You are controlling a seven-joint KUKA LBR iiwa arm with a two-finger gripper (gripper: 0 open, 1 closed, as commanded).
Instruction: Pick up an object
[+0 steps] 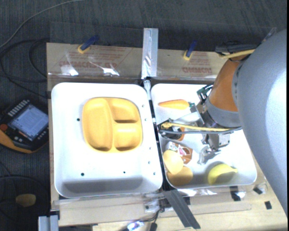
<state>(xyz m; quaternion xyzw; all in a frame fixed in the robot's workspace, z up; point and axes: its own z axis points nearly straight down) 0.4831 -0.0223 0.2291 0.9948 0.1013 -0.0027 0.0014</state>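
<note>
Counter (55, 64): brown board under clear plastic sheeting, with two blue-and-yellow clamps (88, 43) on its far edge and a metal strip (150, 52) running up between the bins.
Left bin (62, 177): shallow and white, holding a yellow divided tray (111, 123) near its middle.
Right bin (183, 91): the objects to pick lie here: an orange carrot-like piece (173, 104) at the far end, a red-and-white item (184, 153) mid-bin, a pale yellow lump (171, 160) touching an orange-brown lump (182, 176) at the near left, and a yellow-green ball (220, 173) at the near right.
Gripper (208, 155): low over the right bin, between the red-and-white item and the ball; from where I stand I cannot tell whether it is spread or closed, and nothing visible is caught in it.
Arm (267, 109): bulky grey, orange band, coming in over the right bin.
Room: dark grey carpet (192, 8), loose cables, and an orange-edged handheld controller (20, 124) on the floor beside the left bin.
</note>
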